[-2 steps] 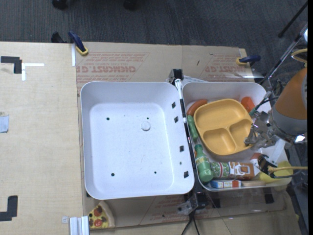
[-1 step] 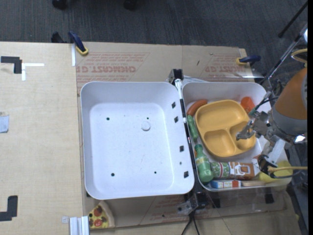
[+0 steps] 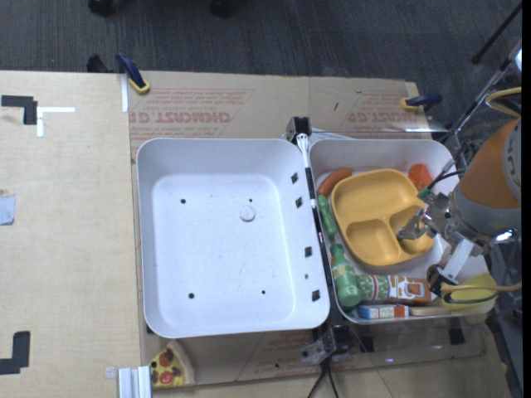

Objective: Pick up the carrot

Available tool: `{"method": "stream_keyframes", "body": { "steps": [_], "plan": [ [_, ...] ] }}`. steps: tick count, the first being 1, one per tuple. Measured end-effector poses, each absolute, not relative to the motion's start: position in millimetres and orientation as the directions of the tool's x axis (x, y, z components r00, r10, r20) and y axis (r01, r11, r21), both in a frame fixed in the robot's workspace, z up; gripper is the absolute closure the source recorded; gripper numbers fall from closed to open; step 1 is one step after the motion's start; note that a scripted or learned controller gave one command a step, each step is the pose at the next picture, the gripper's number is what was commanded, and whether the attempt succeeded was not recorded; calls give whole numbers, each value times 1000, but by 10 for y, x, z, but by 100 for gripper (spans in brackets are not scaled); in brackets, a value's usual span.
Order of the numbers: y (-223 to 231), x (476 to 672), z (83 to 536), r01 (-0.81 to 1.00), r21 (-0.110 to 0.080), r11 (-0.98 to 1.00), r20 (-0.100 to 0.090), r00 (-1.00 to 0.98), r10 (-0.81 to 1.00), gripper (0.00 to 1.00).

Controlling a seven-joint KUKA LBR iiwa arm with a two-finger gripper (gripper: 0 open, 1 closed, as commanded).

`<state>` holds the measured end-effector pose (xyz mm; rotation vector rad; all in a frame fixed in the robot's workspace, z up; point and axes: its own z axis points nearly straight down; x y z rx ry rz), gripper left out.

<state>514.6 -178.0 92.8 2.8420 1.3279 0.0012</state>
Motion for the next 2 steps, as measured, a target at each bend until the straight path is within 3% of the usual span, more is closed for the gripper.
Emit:
{"method": "stream_keyframes", "body": {
  "steps": [1, 2],
  "plan": [
    [-1803, 5154, 1020, 767, 7, -642, -3, 642, 767, 100],
    [-1796, 5156, 1019, 768, 6, -641, -2, 641, 768, 0]
  ]
}}
